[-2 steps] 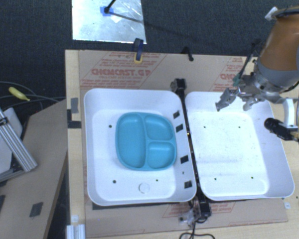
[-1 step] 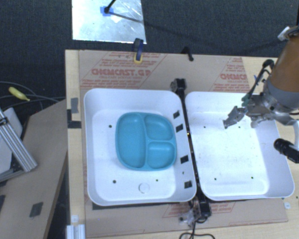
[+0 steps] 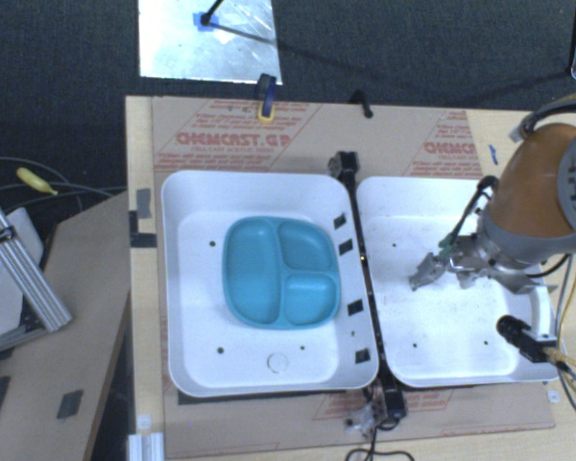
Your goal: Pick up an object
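Left bin [image 3: 187, 257]: holds a blue divided plate [image 3: 280, 272], lying flat near its centre.
Right bin [image 3: 403, 353]: end effector [image 3: 424, 274] low over its floor, well apart from the plate.
End effector state: cannot tell.
Arm [image 3: 538, 195]: enters from the right.

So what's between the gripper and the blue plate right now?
In the camera view, bare white floor of the right bin, then the black-clipped divider where the bins meet, lies between the gripper and the blue divided plate.
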Robot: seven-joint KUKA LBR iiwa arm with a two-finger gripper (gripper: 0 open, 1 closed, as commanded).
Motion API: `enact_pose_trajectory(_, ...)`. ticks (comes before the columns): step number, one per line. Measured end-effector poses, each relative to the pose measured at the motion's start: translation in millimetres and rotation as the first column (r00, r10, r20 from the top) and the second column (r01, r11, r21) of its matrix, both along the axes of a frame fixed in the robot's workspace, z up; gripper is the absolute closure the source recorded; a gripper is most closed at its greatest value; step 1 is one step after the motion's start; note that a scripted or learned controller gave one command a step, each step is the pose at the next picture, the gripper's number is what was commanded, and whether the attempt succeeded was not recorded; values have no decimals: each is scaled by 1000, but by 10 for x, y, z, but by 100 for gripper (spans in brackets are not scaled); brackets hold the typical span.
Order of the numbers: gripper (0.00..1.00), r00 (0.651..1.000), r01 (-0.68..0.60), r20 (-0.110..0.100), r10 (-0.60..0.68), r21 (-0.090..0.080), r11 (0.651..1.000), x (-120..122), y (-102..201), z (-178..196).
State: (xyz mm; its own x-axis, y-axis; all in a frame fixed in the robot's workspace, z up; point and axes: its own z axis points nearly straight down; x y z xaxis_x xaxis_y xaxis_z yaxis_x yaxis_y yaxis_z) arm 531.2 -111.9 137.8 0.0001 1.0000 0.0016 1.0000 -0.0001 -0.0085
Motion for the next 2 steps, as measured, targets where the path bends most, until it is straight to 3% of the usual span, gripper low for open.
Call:
enact_pose_trajectory(1,0,1000,-15,15,15,2,1000,192,1236,490)
enact_pose_trajectory(2,0,1000,-7,19,7,1,1000,-303,1379,1536)
